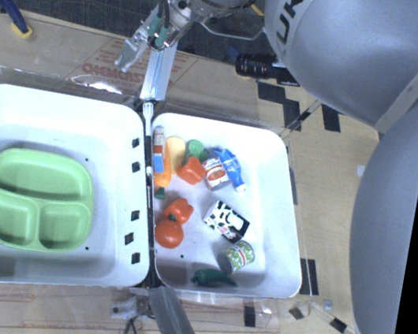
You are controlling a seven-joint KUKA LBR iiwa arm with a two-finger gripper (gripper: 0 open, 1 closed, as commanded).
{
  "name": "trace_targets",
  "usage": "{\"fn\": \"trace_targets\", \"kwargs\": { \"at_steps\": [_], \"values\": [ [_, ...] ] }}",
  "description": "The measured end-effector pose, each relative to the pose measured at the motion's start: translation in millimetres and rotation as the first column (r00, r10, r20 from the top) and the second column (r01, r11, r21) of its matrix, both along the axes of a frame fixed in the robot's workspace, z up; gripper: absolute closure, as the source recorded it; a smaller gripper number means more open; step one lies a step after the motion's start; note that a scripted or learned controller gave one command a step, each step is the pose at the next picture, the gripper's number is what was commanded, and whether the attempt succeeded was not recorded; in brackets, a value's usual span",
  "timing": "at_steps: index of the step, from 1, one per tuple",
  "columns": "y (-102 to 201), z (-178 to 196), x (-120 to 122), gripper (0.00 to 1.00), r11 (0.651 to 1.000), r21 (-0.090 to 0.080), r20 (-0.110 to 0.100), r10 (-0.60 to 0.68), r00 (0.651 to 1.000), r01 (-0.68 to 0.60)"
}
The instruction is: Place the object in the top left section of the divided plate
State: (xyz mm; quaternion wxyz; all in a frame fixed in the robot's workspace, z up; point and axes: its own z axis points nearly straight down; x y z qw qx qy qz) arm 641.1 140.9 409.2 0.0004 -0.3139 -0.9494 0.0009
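Several small plastic toy foods [187, 198] sitting in right bin [284, 215]: looking light, stiff, slippery. Green divided plate [39, 200] waiting left. Claw [143, 39] state: cannot tell.

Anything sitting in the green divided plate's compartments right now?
No. All three sections of the green divided plate in the left bin show bare green, including the long top one. The toy foods lie in the right bin. What is under the plate is covered.
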Motion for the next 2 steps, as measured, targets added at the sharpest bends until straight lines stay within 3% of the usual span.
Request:
{"fn": "trace_targets", "kwargs": {
  "at_steps": [1, 2],
  "values": [
    [25.5, 33.2, 3.2, 1.00, 0.994, 0.000, 0.002, 0.107, 0.994, -0.107],
    [43.1, 34.1, 8.1, 1.00, 0.975, 0.001, 0.006, 0.220, 0.975, -0.220]
  ]
}}
